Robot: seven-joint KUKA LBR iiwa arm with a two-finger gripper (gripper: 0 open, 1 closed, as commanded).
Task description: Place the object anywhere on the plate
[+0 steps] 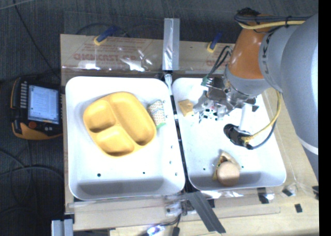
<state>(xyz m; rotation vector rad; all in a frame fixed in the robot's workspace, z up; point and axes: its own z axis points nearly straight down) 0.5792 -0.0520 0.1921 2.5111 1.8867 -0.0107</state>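
Now you see the arm over the right bin; the gripper hangs beside the small yellow block, and its opening cannot be judged. The yellow plate lies in the left bin. No writing is readable.

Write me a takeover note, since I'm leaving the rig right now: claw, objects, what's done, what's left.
Claw: low over the right bin, near its far left corner; grip state unreadable.
Yellow plate: in the left bin, nothing on it.
Patterned item: beside the plate's right rim.
Yellow block: right bin, just left of the claw.
Tan round object: right bin, near edge.
Done: nothing placed. Left: grasp and place.
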